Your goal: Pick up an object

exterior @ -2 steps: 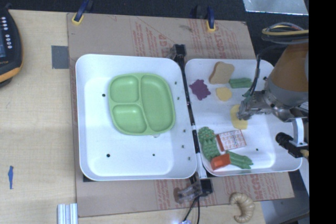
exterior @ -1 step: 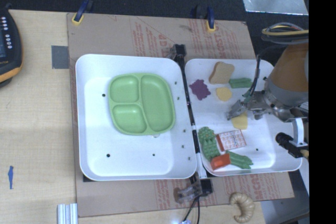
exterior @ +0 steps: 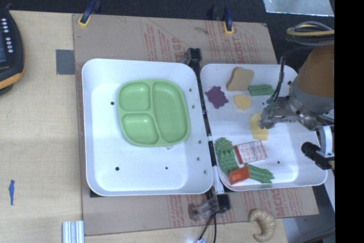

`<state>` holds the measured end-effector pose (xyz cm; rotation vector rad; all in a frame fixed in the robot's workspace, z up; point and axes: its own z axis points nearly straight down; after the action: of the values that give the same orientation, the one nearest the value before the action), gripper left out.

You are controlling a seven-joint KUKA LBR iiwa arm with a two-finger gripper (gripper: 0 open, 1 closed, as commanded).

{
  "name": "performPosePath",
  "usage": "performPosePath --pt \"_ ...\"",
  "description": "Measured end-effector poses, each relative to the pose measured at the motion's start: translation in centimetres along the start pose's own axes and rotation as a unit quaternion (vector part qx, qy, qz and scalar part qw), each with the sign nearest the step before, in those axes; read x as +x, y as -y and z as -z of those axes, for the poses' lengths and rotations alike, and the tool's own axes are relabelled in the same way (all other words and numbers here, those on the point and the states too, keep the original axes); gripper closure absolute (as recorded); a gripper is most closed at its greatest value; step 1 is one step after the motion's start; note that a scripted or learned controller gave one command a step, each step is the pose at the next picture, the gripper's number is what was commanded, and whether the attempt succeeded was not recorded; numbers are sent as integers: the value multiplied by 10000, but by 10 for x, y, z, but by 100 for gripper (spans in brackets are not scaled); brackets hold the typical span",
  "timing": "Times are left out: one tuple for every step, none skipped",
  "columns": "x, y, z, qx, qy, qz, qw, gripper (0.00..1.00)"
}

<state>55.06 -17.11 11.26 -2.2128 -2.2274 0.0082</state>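
Two shallow white bins sit side by side on a cardboard-covered surface [exterior: 142,37]. The left bin [exterior: 102,168] holds a light green three-compartment plastic plate [exterior: 153,111], roughly centred. The right bin [exterior: 290,176] holds the small items: a tan toast-shaped slice [exterior: 240,78] at the top, a small green flat piece [exterior: 260,89] just beside it on the right, a purple grape-like cluster [exterior: 216,97] near the left wall, a small yellow rounded piece [exterior: 242,102] below the toast, and a pale yellow chunk [exterior: 259,127] mid-bin. Lower down: a green bumpy vegetable piece [exterior: 224,154], a red-and-white printed packet [exterior: 251,152], a red-orange piece [exterior: 238,175] touching a green bean-like bundle [exterior: 260,173].

The grey arm with the orange band [exterior: 316,79] reaches in from the right. The claw [exterior: 266,118] is down directly over the pale yellow chunk, touching or just above it; cannot tell if it is spread or pinching.

A tan curled croissant-shaped item [exterior: 263,223] lies outside the bins, bottom edge.
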Motion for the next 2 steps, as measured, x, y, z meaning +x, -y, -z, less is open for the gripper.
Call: performPosePath --pt "0 0 0 3 3 8 10000 0" --pt "9 -9 -22 0 -15 -1 10000 0"
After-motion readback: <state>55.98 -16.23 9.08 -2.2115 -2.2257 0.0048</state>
